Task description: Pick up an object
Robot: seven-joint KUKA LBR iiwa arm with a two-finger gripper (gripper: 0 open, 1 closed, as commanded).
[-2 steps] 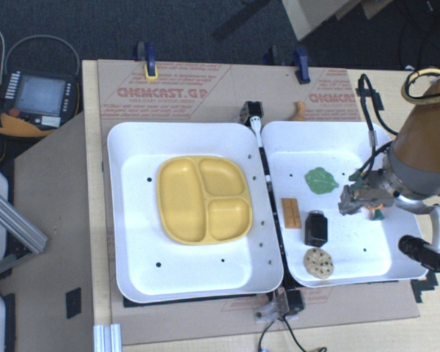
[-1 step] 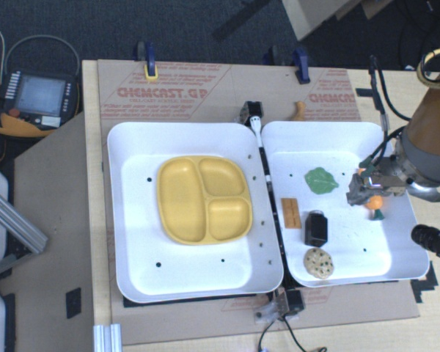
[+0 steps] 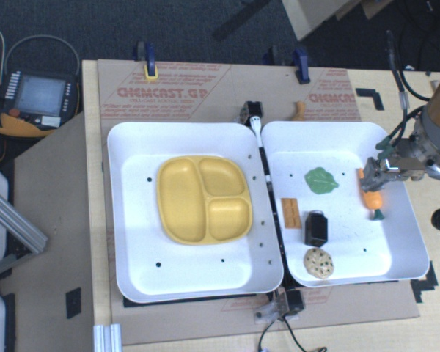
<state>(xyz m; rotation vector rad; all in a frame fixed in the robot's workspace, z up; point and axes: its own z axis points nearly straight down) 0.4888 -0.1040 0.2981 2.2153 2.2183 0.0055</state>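
The grey arm is reaching in from the right edge of the camera view, and its two-finger gripper (image 3: 374, 176) is sitting low over the right part of the right shallow white bin (image 3: 403, 259). A small orange carrot-shaped toy with a green tip (image 3: 373, 200) is lying directly below the gripper, with its upper end touching or tucked under the metal fingers; whether the fingers are clamping it or merely standing against it cannot be determined from this angle. Four other items are resting in the same bin, well apart from the gripper: a flat green leaf-shaped piece (image 3: 322, 180) near the bin's middle, a thin tan rectangular block (image 3: 291, 213) by the left wall, a black boxy object (image 3: 316, 228) just beside that block, and a round speckled cookie (image 3: 319, 263) near the front wall. The left shallow white bin (image 3: 132, 262) is holding a yellow plastic plate divided into three compartments (image 3: 204, 199) (slightly tilted relative to the bin walls). Both bins are sitting side by side on a brown cardboard sheet (image 3: 227, 83)
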